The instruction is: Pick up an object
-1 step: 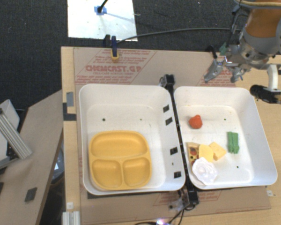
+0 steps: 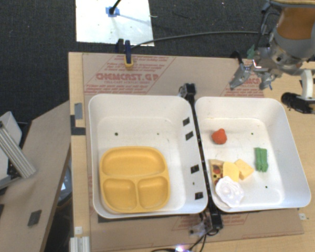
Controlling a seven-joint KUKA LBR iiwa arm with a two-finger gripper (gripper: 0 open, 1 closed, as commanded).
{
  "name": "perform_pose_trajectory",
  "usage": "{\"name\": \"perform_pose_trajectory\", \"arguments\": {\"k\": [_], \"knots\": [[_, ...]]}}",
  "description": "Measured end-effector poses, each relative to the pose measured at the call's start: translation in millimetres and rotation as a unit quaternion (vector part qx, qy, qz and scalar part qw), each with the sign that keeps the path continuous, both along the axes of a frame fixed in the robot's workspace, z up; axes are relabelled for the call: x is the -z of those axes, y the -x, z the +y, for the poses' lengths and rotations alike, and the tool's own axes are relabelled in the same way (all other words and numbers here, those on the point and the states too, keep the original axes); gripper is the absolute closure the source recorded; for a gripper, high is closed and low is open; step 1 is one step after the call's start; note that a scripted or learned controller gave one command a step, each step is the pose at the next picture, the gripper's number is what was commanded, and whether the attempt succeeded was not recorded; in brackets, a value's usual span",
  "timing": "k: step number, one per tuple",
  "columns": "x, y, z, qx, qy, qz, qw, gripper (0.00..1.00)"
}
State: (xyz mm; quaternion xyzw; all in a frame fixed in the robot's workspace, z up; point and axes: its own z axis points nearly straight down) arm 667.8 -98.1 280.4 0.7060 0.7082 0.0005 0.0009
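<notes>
Gripper (image 2: 252, 77) above right bin's (image 2: 291, 135) far rim, metal fingers spread, pinching nothing; bin holds round red ball (image 2: 219, 136), ridged green block (image 2: 261, 159), yellow wedges (image 2: 238, 170).

Two white bins (image 2: 147, 106); one yellow tray (image 2: 135, 178)

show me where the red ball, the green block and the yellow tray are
red ball (image 2: 219, 136): camera view, centre of its rounded top.
green block (image 2: 261, 159): camera view, middle of its long upper face.
yellow tray (image 2: 134, 161): camera view, floor of its large upper compartment.
</notes>
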Motion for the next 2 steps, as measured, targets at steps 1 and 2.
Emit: {"name": "perform_pose_trajectory", "arguments": {"k": [1, 2], "knots": [[43.0, 0.7, -5.9, 0.001, 0.0002, 0.001, 1.0, 0.0], [89.4, 1.4, 3.1, -0.001, -0.0001, 0.001, 1.0, 0.0]]}}
